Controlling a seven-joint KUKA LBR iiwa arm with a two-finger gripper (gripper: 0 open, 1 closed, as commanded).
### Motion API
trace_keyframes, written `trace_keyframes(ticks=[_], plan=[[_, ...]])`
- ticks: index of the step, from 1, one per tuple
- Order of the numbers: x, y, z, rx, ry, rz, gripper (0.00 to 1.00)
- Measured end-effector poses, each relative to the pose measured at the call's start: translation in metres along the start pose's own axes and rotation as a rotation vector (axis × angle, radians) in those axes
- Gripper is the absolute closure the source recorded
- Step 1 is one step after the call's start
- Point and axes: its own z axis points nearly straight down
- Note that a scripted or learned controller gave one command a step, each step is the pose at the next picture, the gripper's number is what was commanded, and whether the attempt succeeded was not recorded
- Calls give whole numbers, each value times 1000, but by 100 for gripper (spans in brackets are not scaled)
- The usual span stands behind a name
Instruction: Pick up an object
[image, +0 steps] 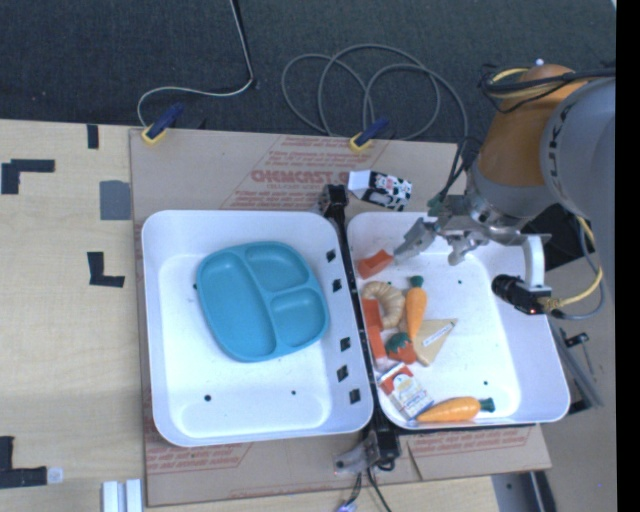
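Two white bins sit side by side on a brown cardboard sheet (290, 170) on the counter (60, 330). Going from left to right, the left bin (165, 400) comes first. It holds a blue tray (262, 300) with three sections, lying flat and turned a bit at a slant.

Next is the right bin (535, 385), which touches the left one along a dark middle strip. Its toys are crowded on its left side. Near the top left lies a small red-orange piece (373, 264). Below it is a tan, lumpy toy (382, 293), maybe a bread roll, but it is too small to be sure. Just beside that stands a small carrot (415, 309) with a green top, and a pale cheese wedge (433, 340) touches its lower end. A red and white packet (405, 392) lies lower down, and a bigger carrot (455, 408) lies along the bottom edge.

Above the top of the right bin hang the fingers (437, 243). They are spread wide apart, with nothing between them. One fingertip (410, 245) points down near the red-orange piece but does not touch it. The grey arm (575, 140) with its orange band (515, 120) comes in from the right.

Behind the bins, a little black and white toy (385, 187) sits on the cardboard, and cables (360, 90) loop on the dark floor.
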Motion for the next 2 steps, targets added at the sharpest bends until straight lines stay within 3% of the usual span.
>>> trace_keyframes(ticks=[1,2], plan=[[-14,-17,103,-3,-1,1,0],[-14,-17,94,-5,-3,0,100]])
